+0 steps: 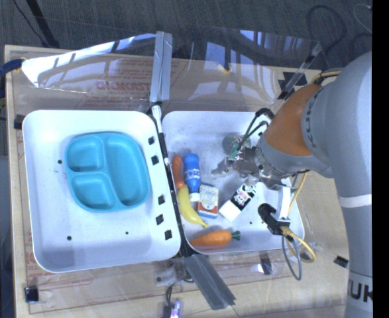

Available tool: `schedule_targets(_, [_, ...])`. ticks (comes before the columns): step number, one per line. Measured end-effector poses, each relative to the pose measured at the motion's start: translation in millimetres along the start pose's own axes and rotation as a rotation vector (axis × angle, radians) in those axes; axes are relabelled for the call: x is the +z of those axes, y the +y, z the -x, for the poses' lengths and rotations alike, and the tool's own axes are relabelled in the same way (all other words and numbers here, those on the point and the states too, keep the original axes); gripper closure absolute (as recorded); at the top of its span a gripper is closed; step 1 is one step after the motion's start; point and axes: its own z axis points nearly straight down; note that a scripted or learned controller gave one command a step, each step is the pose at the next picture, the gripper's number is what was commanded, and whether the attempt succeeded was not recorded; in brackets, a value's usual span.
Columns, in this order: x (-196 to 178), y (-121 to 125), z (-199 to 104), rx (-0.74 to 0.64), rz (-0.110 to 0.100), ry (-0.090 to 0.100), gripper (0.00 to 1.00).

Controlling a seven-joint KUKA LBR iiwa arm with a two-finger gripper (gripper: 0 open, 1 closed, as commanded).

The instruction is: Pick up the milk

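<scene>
Arm over right bin; milk carton lying loose below the wrist.

Counter [81,290] carries two white bins. Left bin [42,177] holds a blue divided tray [108,171]. Right bin [194,124] holds, along its left wall, a banana [189,211], a blue bottle [192,172], a small juice box [209,201], and a carrot [211,238] at the front edge. Milk [238,201], a small black-and-white carton, lies tilted right of the juice box. End effector [237,158] hangs just above the milk; cannot tell how far open.
</scene>
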Motion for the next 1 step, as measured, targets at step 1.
schedule_targets(1, [-0.7, -21.7, 4.3, -0.045, 0.003, -0.001, 0.00])
